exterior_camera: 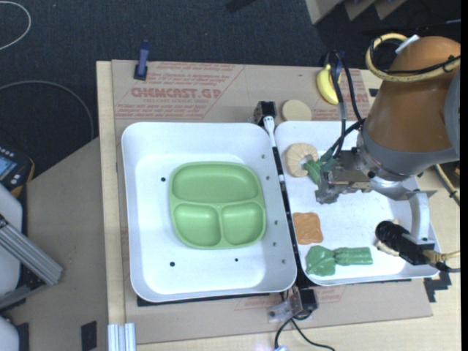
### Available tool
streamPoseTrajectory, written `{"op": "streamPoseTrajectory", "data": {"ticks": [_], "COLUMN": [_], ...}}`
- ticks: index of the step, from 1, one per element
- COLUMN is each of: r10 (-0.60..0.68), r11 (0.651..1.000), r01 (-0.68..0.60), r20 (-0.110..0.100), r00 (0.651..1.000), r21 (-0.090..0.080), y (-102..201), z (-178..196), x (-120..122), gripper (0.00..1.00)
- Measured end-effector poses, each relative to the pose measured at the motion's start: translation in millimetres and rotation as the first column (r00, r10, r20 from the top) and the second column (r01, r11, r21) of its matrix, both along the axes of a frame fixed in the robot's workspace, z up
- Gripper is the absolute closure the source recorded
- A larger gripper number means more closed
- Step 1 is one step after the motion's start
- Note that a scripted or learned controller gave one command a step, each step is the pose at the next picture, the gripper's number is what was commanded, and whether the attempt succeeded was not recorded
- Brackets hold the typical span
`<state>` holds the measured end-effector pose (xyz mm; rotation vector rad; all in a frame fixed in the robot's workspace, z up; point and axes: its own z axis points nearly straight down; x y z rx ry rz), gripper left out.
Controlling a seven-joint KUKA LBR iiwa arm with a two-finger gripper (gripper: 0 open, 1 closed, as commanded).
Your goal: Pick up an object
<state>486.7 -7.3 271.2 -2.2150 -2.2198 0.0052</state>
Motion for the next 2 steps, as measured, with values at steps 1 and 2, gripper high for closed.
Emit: {"op": "streamPoseTrajectory", "data": {"ticks": [1,2], "r10": [0.0,0.003], "r11": [1.0,1.0], "r01": [0.0,-0.003], "r20": [0.0,0.019], "r00": [1.0,1.0], "r21": [0.0,0.0], "y": [46.3,81.0], "z": [-69.8,123.2], "x": [0.3,7.2], "gripper": [1.0,1.0]}}
